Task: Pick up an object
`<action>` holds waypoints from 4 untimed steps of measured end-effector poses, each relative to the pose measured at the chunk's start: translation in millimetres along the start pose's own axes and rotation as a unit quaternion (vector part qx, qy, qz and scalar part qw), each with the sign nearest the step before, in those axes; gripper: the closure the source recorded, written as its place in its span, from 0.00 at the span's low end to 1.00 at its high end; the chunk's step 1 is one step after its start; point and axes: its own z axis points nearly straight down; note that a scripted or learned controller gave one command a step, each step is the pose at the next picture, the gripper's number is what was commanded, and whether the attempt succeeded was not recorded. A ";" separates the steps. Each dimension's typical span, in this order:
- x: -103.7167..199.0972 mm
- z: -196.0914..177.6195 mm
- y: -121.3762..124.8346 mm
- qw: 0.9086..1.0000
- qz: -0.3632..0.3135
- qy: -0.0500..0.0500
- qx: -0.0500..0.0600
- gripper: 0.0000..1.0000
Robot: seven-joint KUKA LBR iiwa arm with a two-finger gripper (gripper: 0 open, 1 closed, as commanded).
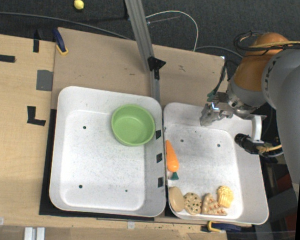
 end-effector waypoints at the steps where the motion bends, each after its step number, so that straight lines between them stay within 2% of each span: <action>1: -7.5 -58.6 4.2 1.000 0.000 -0.001 -0.002 1.00; 2: -9.1 -122.1 2.2 1.000 0.000 -0.001 -0.003 1.00; 3: 41.0 -125.2 -11.8 1.000 -0.002 0.001 0.000 1.00; 4: 94.1 -107.5 -20.4 1.000 -0.002 0.001 0.001 1.00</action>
